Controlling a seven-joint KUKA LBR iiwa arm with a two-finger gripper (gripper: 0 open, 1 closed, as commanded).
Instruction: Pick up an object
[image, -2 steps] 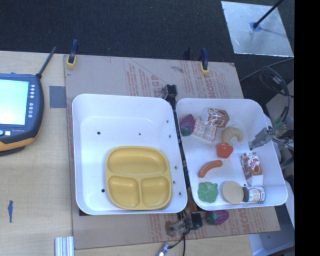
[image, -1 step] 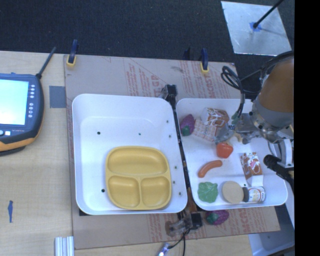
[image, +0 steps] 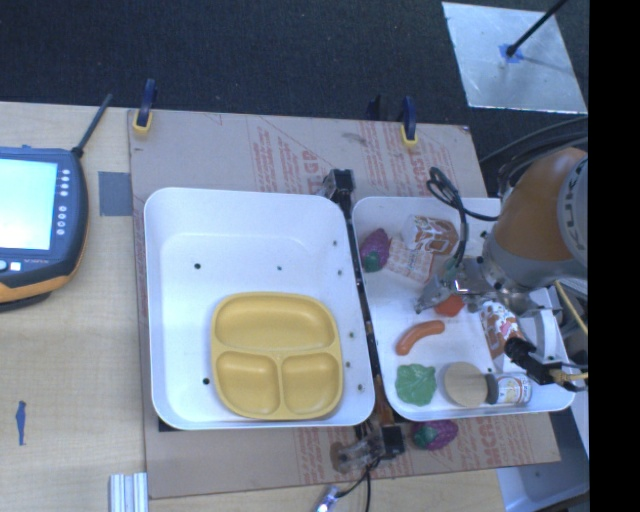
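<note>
My gripper (image: 443, 296) is low inside the right bin (image: 385, 385), near its middle, with the orange-banded arm (image: 535, 220) above it to the right. A small red object (image: 449, 306) lies right under the gripper's tip; I cannot tell whether it is touched or held. An orange sausage (image: 420, 336) lies just below and left of it. A bread package (image: 427, 240) sits behind the gripper, and a purple and green piece (image: 373, 250) rests at the bin's far left. A green lump (image: 415, 384), a tan round lid (image: 464, 384) and a small bottle (image: 510, 390) line the front.
The left bin (image: 250, 215) holds a yellow divided plate (image: 277, 354). A patterned packet (image: 497, 326) lies by the right bin's right side. A purple item (image: 433, 434) lies outside on the cardboard in front. A tablet (image: 35, 220) sits at far left.
</note>
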